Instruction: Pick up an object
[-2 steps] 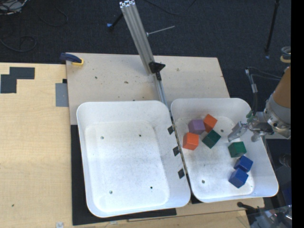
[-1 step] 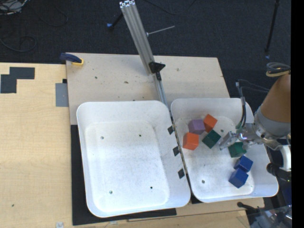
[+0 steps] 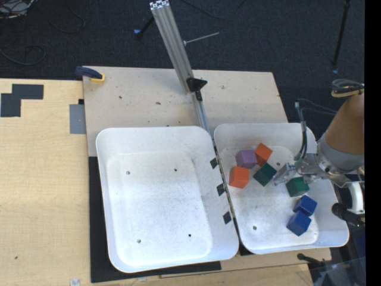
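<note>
Camera view, left to right: the pale wooden surface [image 3: 41, 159] carries two shallow white bins side by side. The left bin [image 3: 113, 159] has only dark specks on its floor. The right bin [image 3: 280, 243] holds six small blocks. Furthest left in it is an orange block [image 3: 239, 177], with a purple block [image 3: 246, 158] just behind it and a second orange block [image 3: 264, 154] touching the purple one. A dark green block [image 3: 265, 174] sits turned diamond-wise beside them. Right of that a green block [image 3: 296, 187] lies just under the gripper [image 3: 288, 173]; whether the fingers are apart or together cannot be told, and no block is seen between them. Two blue blocks [image 3: 302, 214] lie close together nearer the bin's front right corner. All are roughly cubes with no clear long axis. A slanted aluminium rail [image 3: 176, 49] rises behind the bins.
</note>
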Motion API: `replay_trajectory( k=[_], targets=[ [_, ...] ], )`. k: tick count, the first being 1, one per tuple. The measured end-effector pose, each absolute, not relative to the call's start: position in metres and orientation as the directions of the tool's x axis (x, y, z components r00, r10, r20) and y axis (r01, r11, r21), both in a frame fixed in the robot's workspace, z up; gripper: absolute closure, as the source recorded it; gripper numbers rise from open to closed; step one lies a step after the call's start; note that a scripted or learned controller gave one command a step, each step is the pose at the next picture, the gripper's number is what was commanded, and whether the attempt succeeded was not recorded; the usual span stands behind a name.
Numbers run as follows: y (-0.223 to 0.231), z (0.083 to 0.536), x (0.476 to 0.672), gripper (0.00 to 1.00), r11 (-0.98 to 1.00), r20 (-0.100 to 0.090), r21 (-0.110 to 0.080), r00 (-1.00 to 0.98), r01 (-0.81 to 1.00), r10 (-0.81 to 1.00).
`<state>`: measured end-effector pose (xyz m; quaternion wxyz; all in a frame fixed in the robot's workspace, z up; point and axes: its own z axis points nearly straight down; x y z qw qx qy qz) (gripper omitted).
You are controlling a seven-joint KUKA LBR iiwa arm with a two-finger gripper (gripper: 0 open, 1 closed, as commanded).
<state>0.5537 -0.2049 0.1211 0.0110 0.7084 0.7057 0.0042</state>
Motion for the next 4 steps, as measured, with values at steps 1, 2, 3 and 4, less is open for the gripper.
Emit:
replay_trajectory(
  k=[1, 2, 3, 4],
  targets=[
    [-0.206, 0.131, 0.555, 1.0, -0.008, -0.01, 0.025, 0.009, 1.0, 1.0],
    [-0.201, 0.192, 0.557, 1.0, 0.002, -0.001, 0.003, -0.002, 1.0, 1.0],
    [-0.201, 0.23, 0.558, 1.0, 0.003, -0.001, 0.002, -0.003, 1.0, 1.0],
    [-0.145, 0.238, 0.547, 1.0, 0.006, 0.003, -0.002, -0.006, 1.0, 1.0]
  ],
)
